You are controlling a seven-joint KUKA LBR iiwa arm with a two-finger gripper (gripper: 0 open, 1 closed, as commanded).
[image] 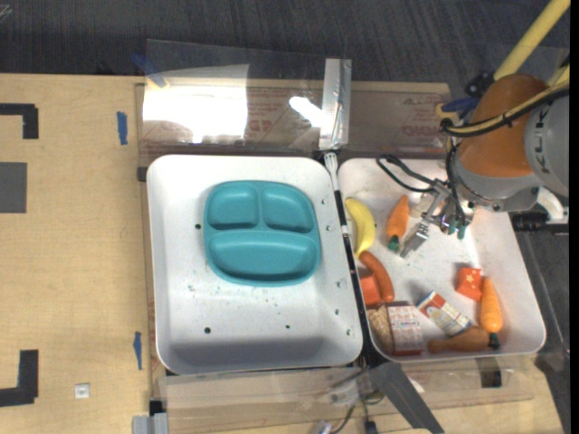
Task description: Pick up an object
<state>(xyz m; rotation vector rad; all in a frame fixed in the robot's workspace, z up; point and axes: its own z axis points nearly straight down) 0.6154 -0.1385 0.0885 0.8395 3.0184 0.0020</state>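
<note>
The end effector hangs over the upper middle of the right bin, and whether its fingers stand apart or together cannot be told; nothing shows between them. Just to its left, almost touching, lies a small orange carrot, tilted with its narrow end up. Further left, against the bin's left wall, lies a yellow banana. Below and left of the end effector a red sausage lies on a slant, with an orange block tucked against its lower left side. Straight below, near the bin's lower edge, sits a patterned packet, and a small red-and-white box lies just right of it. A brown sausage lies along the bin's lower wall, below that box. Below and right of the end effector are an orange cube and, just beside it, a long orange carrot with its dark tip pointing down.

The grey arm, with its orange band, reaches in from up and right of the end effector, black cables looping at the wrist.

Well to the left, in the left bin, rests a teal divided plate. Both bins sit on the counter.
</note>
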